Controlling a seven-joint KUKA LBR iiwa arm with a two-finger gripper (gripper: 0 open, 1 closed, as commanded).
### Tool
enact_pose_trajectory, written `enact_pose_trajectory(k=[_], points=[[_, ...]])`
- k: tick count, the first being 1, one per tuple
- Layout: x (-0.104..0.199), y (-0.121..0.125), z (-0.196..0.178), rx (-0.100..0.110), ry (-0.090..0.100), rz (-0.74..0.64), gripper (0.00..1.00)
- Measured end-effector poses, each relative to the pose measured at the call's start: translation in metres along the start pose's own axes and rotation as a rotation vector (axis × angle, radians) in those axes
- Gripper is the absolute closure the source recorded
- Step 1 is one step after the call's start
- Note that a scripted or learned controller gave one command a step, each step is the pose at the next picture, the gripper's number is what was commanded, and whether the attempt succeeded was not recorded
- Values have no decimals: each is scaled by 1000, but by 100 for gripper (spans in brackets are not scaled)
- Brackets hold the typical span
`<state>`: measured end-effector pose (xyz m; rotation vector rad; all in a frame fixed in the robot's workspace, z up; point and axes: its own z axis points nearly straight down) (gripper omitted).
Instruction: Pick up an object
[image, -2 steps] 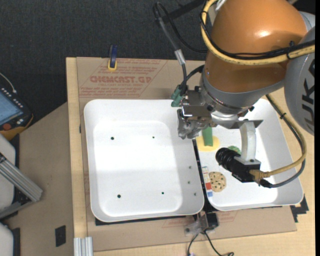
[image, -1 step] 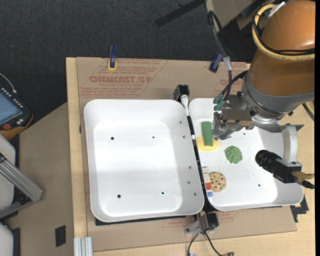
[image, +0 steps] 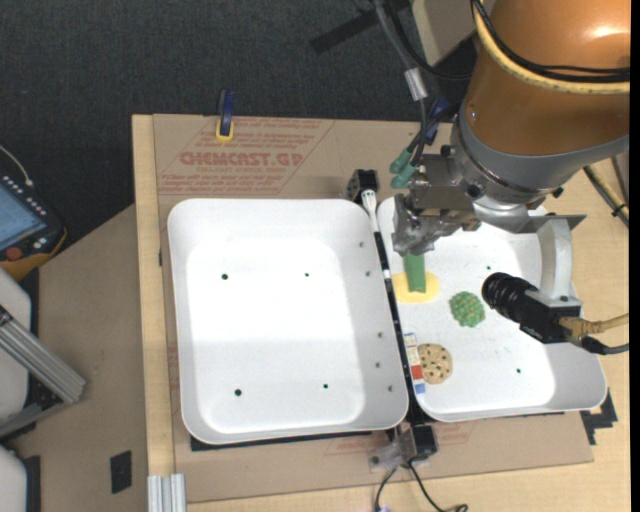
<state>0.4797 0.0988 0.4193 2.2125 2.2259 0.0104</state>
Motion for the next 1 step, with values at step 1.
enact_pose_trajectory(k=[1], points=[[26,1,-84,-5,1,2,100]])
